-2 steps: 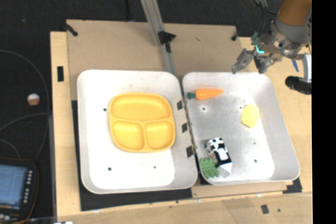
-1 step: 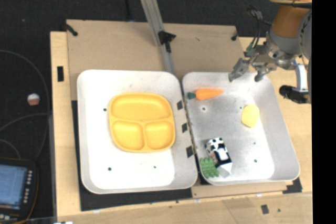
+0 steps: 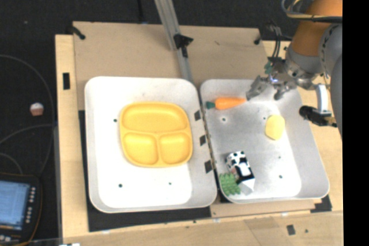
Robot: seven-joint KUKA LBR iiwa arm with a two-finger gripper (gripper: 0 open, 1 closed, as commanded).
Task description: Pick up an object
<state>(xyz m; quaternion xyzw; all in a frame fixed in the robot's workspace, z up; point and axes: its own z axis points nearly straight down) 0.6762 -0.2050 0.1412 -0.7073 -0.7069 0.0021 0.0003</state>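
Hovering over the right bin's far edge, the gripper had its fingers spread with nothing between them. A tapered, smooth orange carrot lay just beside it, a rounded yellow lemon-like piece nearer the middle. Closing off-centre could have rolled the slick carrot aside, or a finger could have struck the hard white rim

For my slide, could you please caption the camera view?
Gripper hovers near a toy carrot in the right bin.

No legible txt or labels anywhere
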